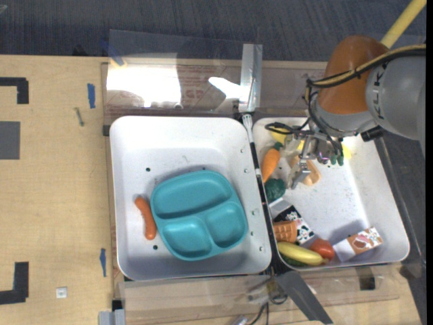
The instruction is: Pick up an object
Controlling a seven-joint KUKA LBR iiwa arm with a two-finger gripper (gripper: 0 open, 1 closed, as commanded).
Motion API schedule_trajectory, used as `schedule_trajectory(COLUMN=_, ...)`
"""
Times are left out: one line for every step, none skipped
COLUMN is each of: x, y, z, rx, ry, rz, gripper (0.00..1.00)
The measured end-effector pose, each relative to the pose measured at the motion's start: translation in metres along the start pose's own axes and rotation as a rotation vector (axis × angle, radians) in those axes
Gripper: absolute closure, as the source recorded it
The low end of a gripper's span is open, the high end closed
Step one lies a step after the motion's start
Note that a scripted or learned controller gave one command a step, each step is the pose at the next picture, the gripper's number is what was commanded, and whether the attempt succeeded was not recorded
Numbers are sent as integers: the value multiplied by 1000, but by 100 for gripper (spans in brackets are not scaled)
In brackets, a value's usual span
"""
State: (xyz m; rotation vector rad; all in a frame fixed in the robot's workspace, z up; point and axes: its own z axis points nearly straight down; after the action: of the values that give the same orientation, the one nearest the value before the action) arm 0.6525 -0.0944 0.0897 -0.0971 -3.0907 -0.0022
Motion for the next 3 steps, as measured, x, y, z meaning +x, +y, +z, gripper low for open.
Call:
schedule_trajectory(x=2, y=-54, z=1, rx=11, ry=-53, rz=-428, gripper=0)
schedule_trajectory(x=-7, y=-23, z=0, rx=20, ry=-9, rz=-362, gripper=0)
schedule_trajectory(x=-15, y=-17, z=-14, rx=17, ry=-54, rz=-362, gripper=100)
